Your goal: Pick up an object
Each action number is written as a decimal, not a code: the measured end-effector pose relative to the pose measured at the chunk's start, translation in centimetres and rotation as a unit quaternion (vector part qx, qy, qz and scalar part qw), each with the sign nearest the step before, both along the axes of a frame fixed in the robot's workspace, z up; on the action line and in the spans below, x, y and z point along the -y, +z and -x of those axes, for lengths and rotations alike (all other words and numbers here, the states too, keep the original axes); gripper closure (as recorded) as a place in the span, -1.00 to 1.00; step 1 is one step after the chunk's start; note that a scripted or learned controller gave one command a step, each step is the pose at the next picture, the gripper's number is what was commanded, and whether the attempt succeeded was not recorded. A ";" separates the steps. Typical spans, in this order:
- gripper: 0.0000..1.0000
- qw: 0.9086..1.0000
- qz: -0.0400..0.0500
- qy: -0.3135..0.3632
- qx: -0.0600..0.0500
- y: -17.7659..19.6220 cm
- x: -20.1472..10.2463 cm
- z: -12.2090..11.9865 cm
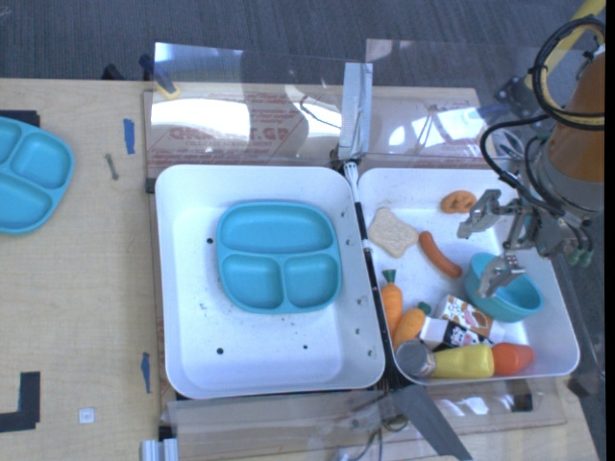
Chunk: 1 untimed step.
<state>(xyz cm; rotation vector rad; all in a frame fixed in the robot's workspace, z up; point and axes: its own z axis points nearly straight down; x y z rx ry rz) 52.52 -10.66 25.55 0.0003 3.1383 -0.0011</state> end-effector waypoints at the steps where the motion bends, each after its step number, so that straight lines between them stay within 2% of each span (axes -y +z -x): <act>1: -1.00 1.000 -0.002 -0.012 -0.006 -11.5 -0.2 -2.6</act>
